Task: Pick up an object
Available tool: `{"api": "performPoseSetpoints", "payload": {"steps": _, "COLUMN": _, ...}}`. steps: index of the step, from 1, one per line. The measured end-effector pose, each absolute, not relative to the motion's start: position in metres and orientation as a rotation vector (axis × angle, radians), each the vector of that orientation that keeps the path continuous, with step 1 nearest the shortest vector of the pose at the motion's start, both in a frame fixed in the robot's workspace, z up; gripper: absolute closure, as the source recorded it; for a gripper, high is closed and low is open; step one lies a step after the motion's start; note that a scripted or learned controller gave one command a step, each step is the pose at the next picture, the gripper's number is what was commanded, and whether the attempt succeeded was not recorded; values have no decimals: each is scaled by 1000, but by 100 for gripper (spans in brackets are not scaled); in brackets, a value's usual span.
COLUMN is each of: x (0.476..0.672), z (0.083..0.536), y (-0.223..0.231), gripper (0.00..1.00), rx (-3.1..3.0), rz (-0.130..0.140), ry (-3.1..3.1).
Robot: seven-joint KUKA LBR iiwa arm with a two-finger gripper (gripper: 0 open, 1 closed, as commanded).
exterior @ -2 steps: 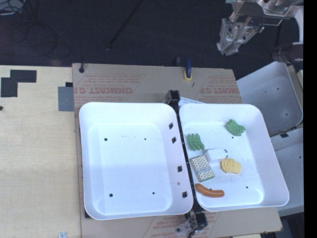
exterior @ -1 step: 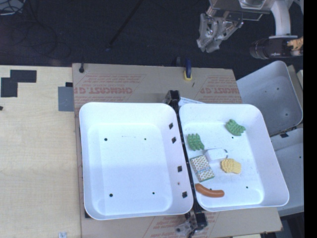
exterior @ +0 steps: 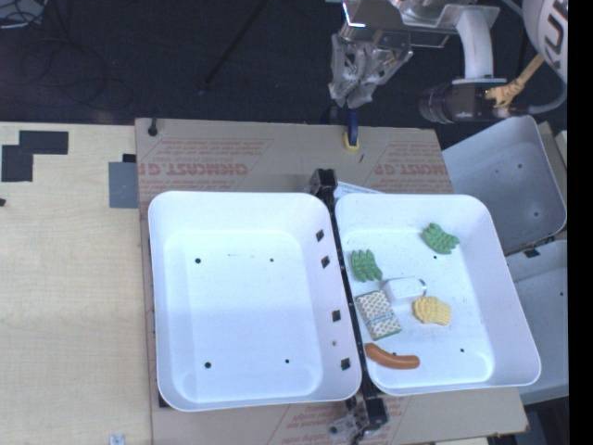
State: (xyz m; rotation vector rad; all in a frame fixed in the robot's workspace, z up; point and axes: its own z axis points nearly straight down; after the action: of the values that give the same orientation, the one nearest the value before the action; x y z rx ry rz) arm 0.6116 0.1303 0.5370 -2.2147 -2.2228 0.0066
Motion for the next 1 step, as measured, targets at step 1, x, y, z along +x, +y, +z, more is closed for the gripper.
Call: {"api": "performPoseSetpoints", "payload": {"steps": 1, "x": 590, "z": 537, "y": 184, "gripper": 100, "rx": -2214, "rz": 8, "ry": -2223}}
